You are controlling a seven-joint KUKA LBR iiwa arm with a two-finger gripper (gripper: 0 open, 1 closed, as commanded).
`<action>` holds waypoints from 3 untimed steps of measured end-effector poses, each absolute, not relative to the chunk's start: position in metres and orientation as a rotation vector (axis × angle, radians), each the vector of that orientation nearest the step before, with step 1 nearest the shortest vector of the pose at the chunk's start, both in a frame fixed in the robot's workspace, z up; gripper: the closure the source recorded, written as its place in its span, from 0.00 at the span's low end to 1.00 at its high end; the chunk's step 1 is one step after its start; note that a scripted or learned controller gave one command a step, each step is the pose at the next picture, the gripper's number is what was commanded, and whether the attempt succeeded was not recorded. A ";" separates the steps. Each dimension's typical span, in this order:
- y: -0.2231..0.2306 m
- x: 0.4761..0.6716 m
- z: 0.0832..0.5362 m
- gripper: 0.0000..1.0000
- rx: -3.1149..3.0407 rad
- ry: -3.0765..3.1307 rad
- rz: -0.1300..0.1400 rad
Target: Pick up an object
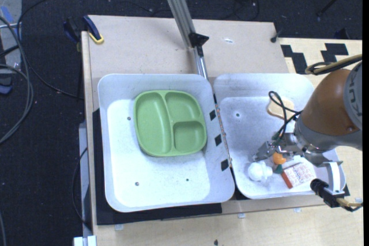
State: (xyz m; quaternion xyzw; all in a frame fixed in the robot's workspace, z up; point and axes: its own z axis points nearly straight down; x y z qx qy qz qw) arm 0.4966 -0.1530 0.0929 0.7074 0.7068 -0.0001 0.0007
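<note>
Your arm (331, 109) comes in from the right and sits low over the right bin (242, 103), orange band visible above the wrist. The gripper (275, 150) is down in the bin's near-right area, right at the small cluster of objects. You can't tell from this angle whether it's wide, narrow or holding anything; the metal parts blur into the clutter.

Objects in the right bin: a white ball-like item (259, 170) near the front wall, just left of the gripper; a small orange piece (279, 159) touching or just beside the gripper tip; a red-and-white packet (297, 174) lying flat to the right of the ball, partly under the arm. A tan rounded item (281, 106) sits further back, with a black cable looping over it.

Left bin (115, 141): one green divided plate (170, 123), three compartments, lying flat in the back half.

Both bins sit side by side on the wooden surface (144, 43).
</note>
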 end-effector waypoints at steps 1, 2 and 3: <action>-0.154 0.498 0.105 1.00 2.220 2.213 0.003; -0.151 0.501 0.168 1.00 2.215 2.221 0.004; -0.150 0.503 0.231 1.00 2.213 2.220 0.005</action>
